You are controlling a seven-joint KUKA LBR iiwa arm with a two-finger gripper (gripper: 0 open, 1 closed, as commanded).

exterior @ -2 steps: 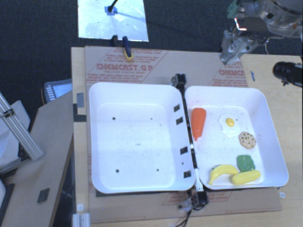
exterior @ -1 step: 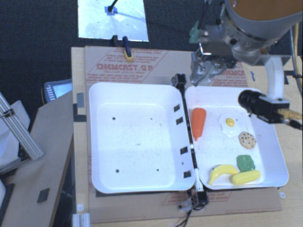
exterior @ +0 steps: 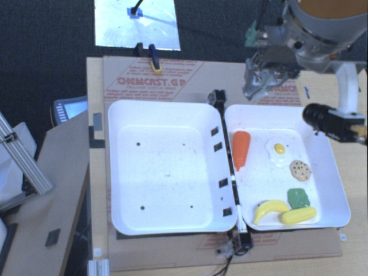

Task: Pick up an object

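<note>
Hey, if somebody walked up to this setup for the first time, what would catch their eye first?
Probably the bright toy food in the right bin: an orange carrot by the divider, a fried egg, a cookie, and a banana with a green piece near the front wall. Next, the big grey arm with its gripper hanging above that bin's far edge.

A shiny metal sheet [exterior: 137,15] lies beyond the cardboard board [exterior: 172,79], a yellow clamp [exterior: 155,62] at its edge.
</note>
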